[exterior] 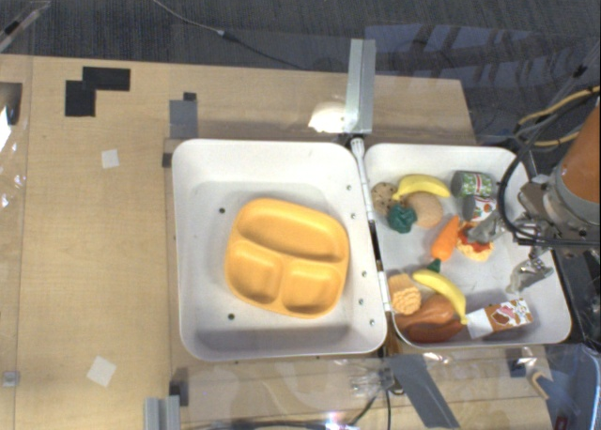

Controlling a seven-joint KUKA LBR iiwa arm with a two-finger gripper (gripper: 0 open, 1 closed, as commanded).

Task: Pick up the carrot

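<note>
1. The claw (486, 228) is at the right side of the frame, low over the right bin (554, 320), at the end of the grey arm (573, 189) that comes in from the right edge. Whether it is spread or pressed together, I cannot tell.
2. The carrot (445, 238) lies tilted in the middle of the right bin, just left of the claw, its green end pointing to the lower left.
3. Above the claw lies a small can (472, 183) with a green and red label.
4. In the upper part of this bin there is a banana (420, 186), with a green vegetable (402, 219) under it.
5. In the lower part lies a second banana (443, 291) over a brown food item (432, 322), and a small carton (507, 315) is to the right of them.
6. The left bin (202, 231) holds a yellow tray (285, 256) with compartments.
7. Both bins stand on the wooden worktop (84, 259).
</note>
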